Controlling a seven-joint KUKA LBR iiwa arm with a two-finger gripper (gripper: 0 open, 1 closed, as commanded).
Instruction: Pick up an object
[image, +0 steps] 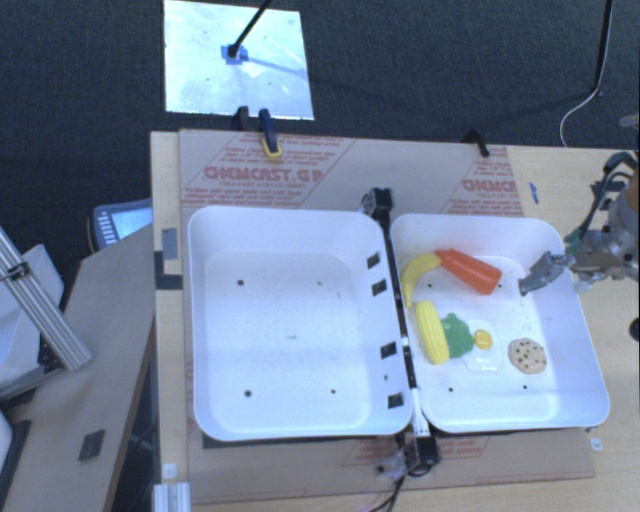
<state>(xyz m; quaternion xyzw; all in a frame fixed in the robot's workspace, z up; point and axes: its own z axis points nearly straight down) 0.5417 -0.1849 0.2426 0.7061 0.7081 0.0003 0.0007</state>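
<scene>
Reaches in from the right above the right bin (575, 395), hand (543, 272) low over its upper right part, grip too small to tell, nothing seen between the fingers. Holds, in that bin: banana (418, 272) touching carrot (470, 269), corn cob (431, 332) against green vegetable (458, 334), fried egg (482, 342), cookie (527, 355). Left bin (215, 235) alongside on the desk (420, 165).

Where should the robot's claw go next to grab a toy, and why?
Probably a short move left and down toward the orange carrot. The claw hangs over the right bin near its right rim with nothing in it, and the carrot looks like the closest toy.
</scene>
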